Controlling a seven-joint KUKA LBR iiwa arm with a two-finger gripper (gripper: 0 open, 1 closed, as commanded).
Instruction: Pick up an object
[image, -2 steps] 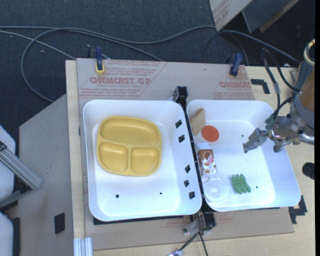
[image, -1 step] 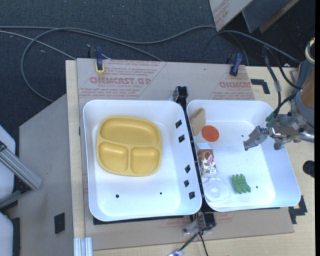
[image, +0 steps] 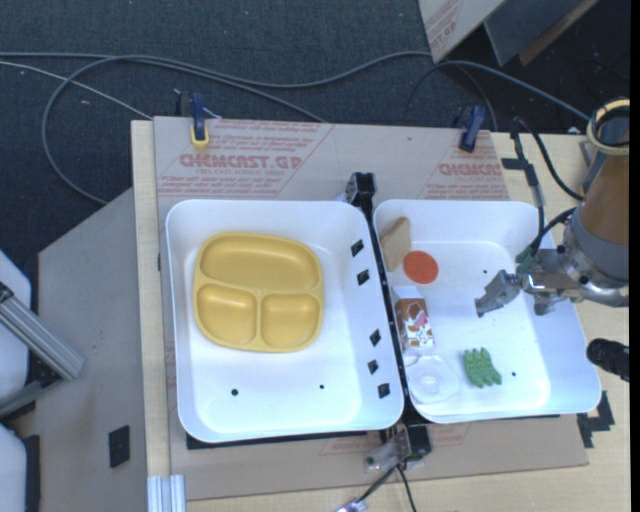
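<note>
Jaws (image: 497, 297) looked parted, gripping nothing, as I watched | hovering over right white bin (image: 560, 385) | small green ridged plastic toy (image: 481, 368) lay just below

The arm (image: 607, 215) is cut off by the right edge, so little beyond its wrist shows. Behind the gripper (image: 497, 296), its body hides part of the right bin's rim (image: 572, 305). Left of it, the print on the small packet (image: 415, 325) is too small to read.

Two white bins (image: 190, 330), one yellow divided plate (image: 260, 291), one orange disc (image: 421, 267), one green toy (image: 482, 367), one printed packet (image: 414, 324), perhaps one clear lid (image: 432, 381), one tan block (image: 395, 239).
</note>
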